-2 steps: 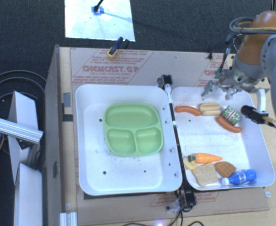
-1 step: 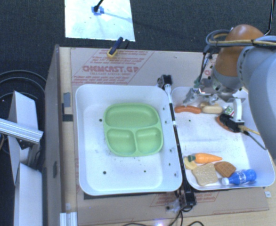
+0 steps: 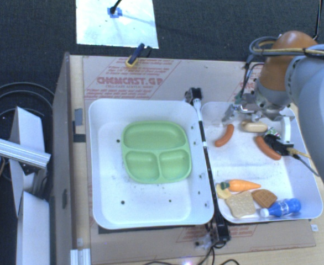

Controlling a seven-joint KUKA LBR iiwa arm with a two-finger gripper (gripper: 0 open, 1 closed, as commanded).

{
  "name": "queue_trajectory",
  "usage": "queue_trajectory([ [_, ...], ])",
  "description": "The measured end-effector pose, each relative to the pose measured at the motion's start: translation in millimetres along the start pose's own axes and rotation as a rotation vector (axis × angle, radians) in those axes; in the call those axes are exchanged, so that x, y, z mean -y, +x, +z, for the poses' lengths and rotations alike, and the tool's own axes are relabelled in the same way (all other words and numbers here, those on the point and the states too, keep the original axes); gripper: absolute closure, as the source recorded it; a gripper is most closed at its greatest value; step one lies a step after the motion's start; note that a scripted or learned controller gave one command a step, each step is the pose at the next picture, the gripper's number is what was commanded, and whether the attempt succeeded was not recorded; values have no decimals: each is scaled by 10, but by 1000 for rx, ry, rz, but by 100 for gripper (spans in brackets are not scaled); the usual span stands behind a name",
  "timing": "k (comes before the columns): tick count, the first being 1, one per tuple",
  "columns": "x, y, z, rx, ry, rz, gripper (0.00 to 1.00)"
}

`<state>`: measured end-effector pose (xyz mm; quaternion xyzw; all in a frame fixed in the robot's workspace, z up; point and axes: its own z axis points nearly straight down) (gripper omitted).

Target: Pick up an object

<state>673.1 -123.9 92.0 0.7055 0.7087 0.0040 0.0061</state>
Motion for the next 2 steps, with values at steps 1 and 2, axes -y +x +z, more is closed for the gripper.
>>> queue_trajectory([
  [1,408,328,45,-2,9,1,0],
  [2,48,-98,58,-2,18,4,0],
])
